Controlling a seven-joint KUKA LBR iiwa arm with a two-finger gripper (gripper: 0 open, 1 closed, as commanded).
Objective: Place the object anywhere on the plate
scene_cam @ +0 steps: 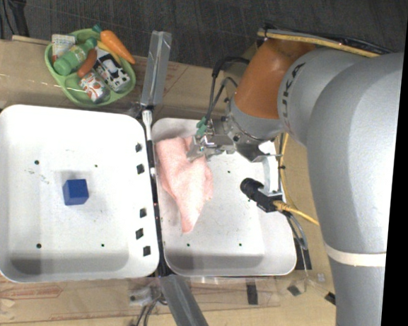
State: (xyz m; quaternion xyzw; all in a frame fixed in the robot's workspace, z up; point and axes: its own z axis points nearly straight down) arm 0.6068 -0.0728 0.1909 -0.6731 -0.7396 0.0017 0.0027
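A pink cloth [183,182] lies crumpled in the right bin [217,256], along its left side. My gripper [201,143] is down at the cloth's upper right corner, touching or just over the fabric. A blue cube [76,191] sits alone in the left bin [61,253], far from the gripper. I cannot make out a plate in either bin.
A green bowl [58,80] of toy food, with a carrot and small packets, stands on the bench behind the left bin. The grey arm [348,136] covers the right side of the bench. A black cable plug [255,191] hangs over the right bin.
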